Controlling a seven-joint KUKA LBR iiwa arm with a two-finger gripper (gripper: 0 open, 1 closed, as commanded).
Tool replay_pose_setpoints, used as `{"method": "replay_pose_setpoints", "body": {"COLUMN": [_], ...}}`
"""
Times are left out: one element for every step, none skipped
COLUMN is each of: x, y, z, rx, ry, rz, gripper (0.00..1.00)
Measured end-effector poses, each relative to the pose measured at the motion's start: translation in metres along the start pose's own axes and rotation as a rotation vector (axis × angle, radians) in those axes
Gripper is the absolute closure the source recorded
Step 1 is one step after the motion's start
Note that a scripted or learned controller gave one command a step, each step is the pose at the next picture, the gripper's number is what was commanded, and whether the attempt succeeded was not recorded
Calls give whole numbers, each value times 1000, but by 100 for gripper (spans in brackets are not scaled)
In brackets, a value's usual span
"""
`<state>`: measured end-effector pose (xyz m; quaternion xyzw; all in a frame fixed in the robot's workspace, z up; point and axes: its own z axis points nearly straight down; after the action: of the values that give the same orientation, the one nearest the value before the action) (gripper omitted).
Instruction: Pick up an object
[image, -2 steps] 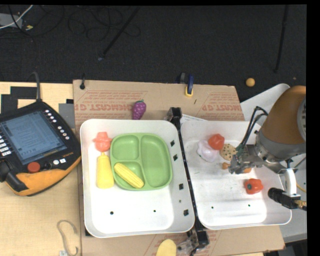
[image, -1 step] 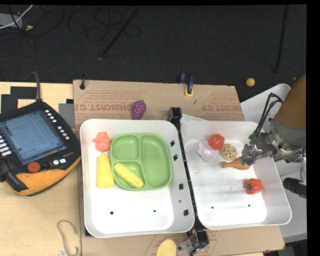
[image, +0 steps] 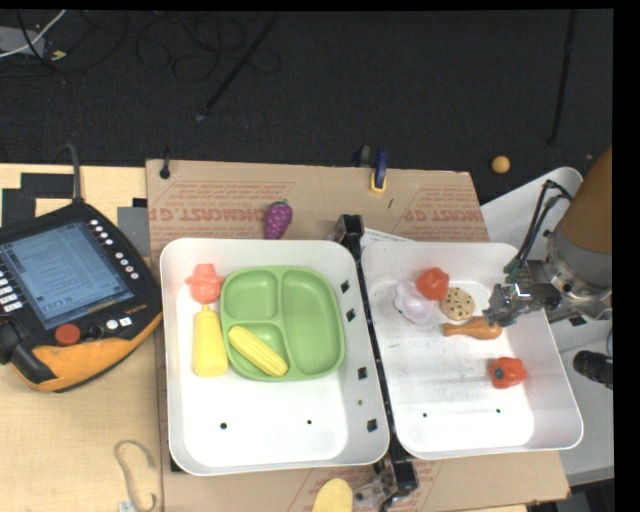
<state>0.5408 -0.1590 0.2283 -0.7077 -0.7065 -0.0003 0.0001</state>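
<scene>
My gripper (image: 503, 303) hangs low over the right bin (image: 470, 400), at its right side. Its dark fingers sit just above the right end of an orange-brown drumstick-shaped toy (image: 472, 329). Left of that lie a round cookie (image: 458, 303), a red-orange tomato-like toy (image: 432, 283) and a pale lilac garlic-like toy (image: 413, 301). A small red pepper (image: 508, 372) rests nearer the front right of the same bin. Nothing shows between the fingers.
The left bin (image: 260, 430) holds a green divided plate (image: 283, 322) with a corn cob (image: 258, 351), a yellow bottle (image: 208, 341) and a pink toy (image: 203, 283). A purple grape toy (image: 277, 218) lies behind the bins. A teach pendant (image: 65, 290) sits at the left.
</scene>
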Motion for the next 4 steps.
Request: {"method": "replay_pose_setpoints", "body": {"x": [52,100,155,188], "y": [3,10,16,12], "z": [11,17,19,3], "rx": [4,4,3,3], "ry": [2,2,2,1], "rz": [-5,-5,-6,-4], "gripper": [100,100,100,100]}}
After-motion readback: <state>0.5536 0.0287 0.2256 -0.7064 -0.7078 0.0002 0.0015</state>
